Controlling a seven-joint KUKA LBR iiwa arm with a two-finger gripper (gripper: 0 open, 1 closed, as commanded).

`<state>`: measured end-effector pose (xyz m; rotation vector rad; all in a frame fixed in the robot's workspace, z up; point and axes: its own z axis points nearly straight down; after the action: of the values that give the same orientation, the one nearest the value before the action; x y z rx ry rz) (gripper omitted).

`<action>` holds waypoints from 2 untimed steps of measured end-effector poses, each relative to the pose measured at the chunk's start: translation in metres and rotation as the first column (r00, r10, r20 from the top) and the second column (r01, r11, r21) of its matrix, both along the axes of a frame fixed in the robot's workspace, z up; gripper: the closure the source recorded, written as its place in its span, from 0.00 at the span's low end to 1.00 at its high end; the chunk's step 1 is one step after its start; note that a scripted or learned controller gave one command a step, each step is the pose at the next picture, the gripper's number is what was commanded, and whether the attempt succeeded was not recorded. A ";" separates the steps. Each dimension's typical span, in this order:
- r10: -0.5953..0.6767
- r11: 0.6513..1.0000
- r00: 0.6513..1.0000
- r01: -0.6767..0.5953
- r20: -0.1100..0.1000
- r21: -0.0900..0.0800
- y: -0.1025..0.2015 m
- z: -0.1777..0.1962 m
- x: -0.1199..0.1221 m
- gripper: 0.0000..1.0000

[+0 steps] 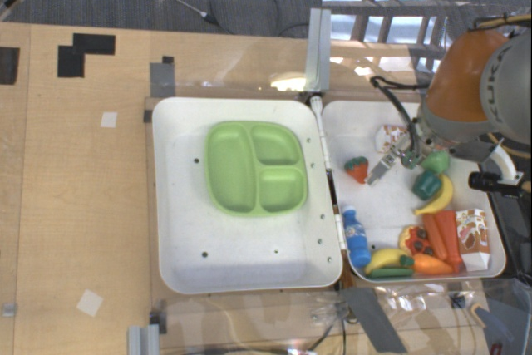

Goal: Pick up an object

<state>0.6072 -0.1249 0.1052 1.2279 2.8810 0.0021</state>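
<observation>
Right bin (378, 108), centre-right of frame: toy food is crowded along its lower and right side. A strawberry (357, 170) sits alone in the middle-left of the bin, with bare floor around it on all sides. A blue bottle (356, 235) lies against the bin's left wall, lower down. A yellow banana (439, 195) lies right of centre, with a green pepper-like piece (431, 181) touching its upper end. In the lower right corner sits a tight cluster: a carrot (432, 264), a red-orange block (442, 235), a small yellow-and-green piece (389, 260) and a printed carton (474, 233) pressed against the right wall. A small printed packet (391, 135) lies near the upper middle.

The gripper (391, 162) hangs low in the bin between the strawberry and the banana, just right of the strawberry and not touching it. One grey finger (380, 170) points down-left; whether the fingers are spread or pressed together, cannot tell. Nothing is visible between them. The arm (474, 91) with its orange band covers the bin's upper right corner.

The most open floor is in the upper left and centre of the right bin.

The left bin (179, 262) holds a green divided plate (255, 167), roughly centred, with a wide bare margin all round it.

Light wood bench (75, 195) with black marks at the upper left. Grey carpet across the top of the frame, with a cable loop (241, 0).
</observation>
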 end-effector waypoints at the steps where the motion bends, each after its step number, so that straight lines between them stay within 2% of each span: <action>1: -0.070 0.998 0.997 0.070 -0.027 0.006 -0.016 -0.015 0.018 0.00; 2: 0.050 0.998 0.995 -0.047 -0.087 0.030 -0.034 -0.015 0.043 0.00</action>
<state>0.6499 -0.1593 0.0906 1.1917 2.9954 -0.0113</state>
